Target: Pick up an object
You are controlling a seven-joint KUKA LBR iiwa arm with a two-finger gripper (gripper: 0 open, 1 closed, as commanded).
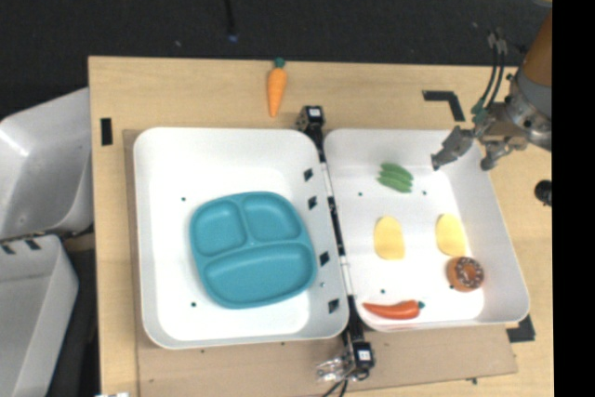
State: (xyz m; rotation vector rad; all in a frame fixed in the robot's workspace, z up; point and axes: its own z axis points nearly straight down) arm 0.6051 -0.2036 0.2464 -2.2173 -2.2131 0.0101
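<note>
Gripper (470, 147) hangs over the right bin's (483, 311) far right corner; we see its fingers spread apart, nothing between them. Green pepper (396, 177) lies nearby in that bin, with two yellow pieces (390, 238), donut (465, 273) and red chilli (392, 310).

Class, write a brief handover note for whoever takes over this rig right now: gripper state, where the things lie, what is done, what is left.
Gripper: open, holding nothing, above the far right corner of the right bin.
Right bin: green toy near the far side, closest to the gripper; two yellow pieces in the middle; brown round piece nearer the front; red pepper at the front edge.
Left bin: blue divided plate.
Carrot lies on the bench beyond the bins.
Done: nothing picked.
Left: descend on one object, close, lift.
</note>
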